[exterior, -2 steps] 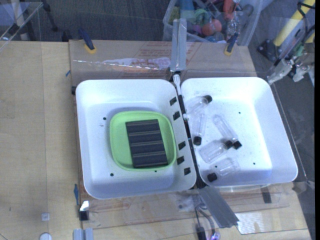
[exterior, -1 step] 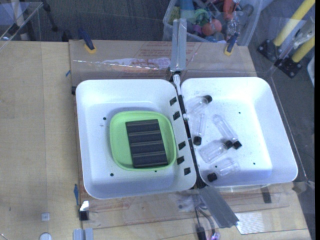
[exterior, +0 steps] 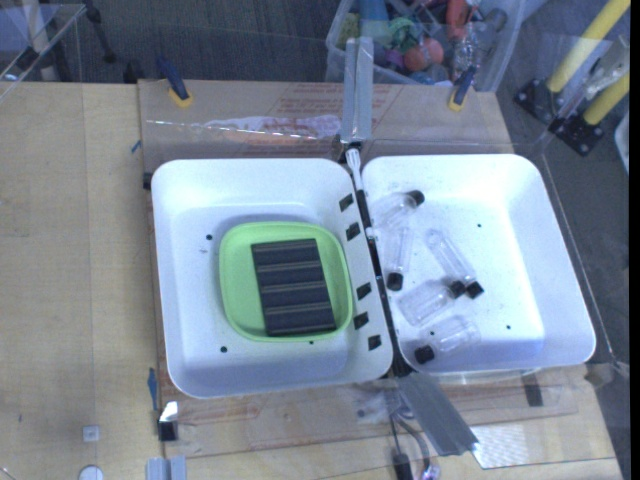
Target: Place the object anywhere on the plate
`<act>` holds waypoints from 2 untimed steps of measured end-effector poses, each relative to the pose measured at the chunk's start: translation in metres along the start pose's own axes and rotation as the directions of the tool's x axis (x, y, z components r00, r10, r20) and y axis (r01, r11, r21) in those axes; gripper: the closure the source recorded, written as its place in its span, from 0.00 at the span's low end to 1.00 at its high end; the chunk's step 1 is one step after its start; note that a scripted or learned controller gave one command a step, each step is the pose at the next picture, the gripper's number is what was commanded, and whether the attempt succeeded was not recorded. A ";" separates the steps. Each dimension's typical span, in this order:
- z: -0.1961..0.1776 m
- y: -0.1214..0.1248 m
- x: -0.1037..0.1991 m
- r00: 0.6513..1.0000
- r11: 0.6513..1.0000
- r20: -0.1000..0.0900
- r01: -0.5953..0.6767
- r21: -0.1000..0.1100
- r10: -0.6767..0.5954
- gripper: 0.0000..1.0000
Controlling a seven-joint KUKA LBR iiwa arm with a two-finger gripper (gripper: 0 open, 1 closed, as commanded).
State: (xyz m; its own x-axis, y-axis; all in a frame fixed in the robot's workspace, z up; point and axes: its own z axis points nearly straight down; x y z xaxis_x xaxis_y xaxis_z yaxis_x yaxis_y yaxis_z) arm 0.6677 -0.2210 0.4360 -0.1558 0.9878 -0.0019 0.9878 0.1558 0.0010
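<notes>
Camera view, fixed above the surface (exterior: pixel 70 268): two shallow white bins sit side by side, touching along a central divider.

Left bin (exterior: pixel 190 193): holds a light green plate (exterior: pixel 234 298) with rounded corners, lying flat toward the near middle of the bin floor. A dark ribbed rectangular block (exterior: pixel 293 288) with four raised bars rests on the plate, covering most of its centre and skewed slightly against the plate's edges.

Right bin (exterior: pixel 520 228): holds several clear plastic bottles with black caps, all lying on their sides in the left half of the bin.
- One bottle (exterior: pixel 398 206) lies near the far left corner, cap pointing right.
- One bottle (exterior: pixel 396 258) lies along the divider, cap toward the near side.
- One bottle (exterior: pixel 452 263) lies diagonally near the middle, cap toward the near right.
- One bottle (exterior: pixel 424 303) lies just beside it on the near side.
- One bottle (exterior: pixel 445 338) lies closest to the near wall, cap at its left end.

Pincer: its state cannot be told from this view.

A clear tub of mixed coloured items (exterior: pixel 425 18) stands beyond the bins.
</notes>
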 end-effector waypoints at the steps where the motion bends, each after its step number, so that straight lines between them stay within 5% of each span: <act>1: 0.000 0.000 0.000 1.000 1.000 0.000 0.022 0.000 -0.022 0.00; 2: 0.000 0.000 0.000 0.999 0.999 0.000 0.047 0.000 -0.047 0.00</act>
State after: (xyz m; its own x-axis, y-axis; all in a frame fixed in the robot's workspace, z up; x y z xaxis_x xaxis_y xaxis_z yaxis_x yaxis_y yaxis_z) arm 0.6678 -0.2208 0.4360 -0.2020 0.9794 -0.0019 0.9794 0.2020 0.0005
